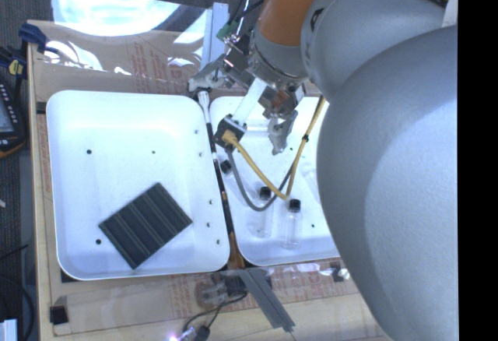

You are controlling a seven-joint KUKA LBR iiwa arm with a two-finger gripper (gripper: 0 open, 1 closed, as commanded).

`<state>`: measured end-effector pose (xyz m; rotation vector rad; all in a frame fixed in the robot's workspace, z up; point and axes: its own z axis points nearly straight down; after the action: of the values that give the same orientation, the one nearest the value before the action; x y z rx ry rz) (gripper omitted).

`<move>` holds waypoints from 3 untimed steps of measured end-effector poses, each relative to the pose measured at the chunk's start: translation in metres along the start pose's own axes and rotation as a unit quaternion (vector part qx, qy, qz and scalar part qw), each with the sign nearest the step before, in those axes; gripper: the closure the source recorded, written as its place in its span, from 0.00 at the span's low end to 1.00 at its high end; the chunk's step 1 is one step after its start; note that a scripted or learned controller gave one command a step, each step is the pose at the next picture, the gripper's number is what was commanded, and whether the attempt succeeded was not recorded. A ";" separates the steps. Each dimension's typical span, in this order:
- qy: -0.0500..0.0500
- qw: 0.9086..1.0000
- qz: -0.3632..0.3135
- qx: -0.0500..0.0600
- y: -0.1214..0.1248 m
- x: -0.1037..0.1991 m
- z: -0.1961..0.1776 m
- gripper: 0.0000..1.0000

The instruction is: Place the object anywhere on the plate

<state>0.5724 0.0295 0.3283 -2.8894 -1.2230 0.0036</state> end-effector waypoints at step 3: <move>-0.005 0.995 0.100 0.004 -0.074 -0.008 0.112 0.00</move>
<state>0.5133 0.0754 0.2169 -2.9935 -0.9270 0.0228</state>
